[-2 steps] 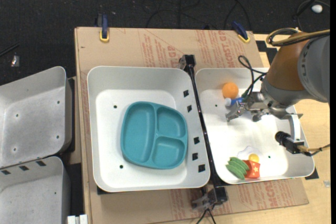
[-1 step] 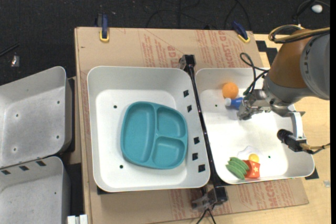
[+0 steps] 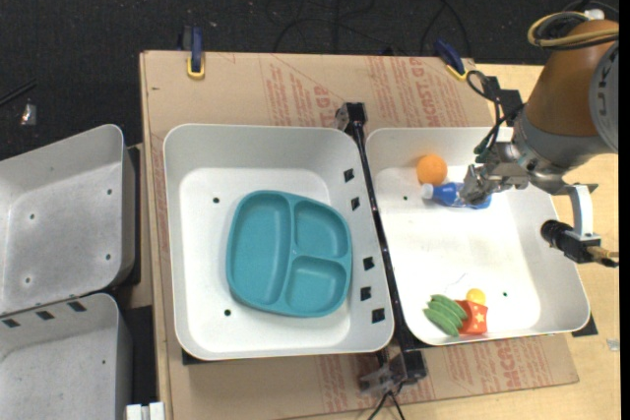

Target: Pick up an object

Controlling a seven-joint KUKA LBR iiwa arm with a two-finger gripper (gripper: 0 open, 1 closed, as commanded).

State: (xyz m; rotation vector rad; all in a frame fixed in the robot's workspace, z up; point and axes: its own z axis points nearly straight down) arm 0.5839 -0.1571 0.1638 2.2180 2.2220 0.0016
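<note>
My gripper [image 3: 476,190] reaches down into the right bin [image 3: 522,251] near its far side. Directly at its tip lies a small blue object [image 3: 451,195] with a white end. An orange ball [image 3: 431,169] rests just left of the gripper, against the blue object. In the bin's near corner lie a green pod-like toy [image 3: 445,313] and a small red and yellow toy [image 3: 475,310].
The left bin [image 3: 197,211] holds a teal divided plate [image 3: 290,253]. A black bar with clips [image 3: 369,221] runs between the two bins. Blue clamps [image 3: 196,49] hold the brown board at the back. Spare white bins [image 3: 59,211] lie off the bench at left.
</note>
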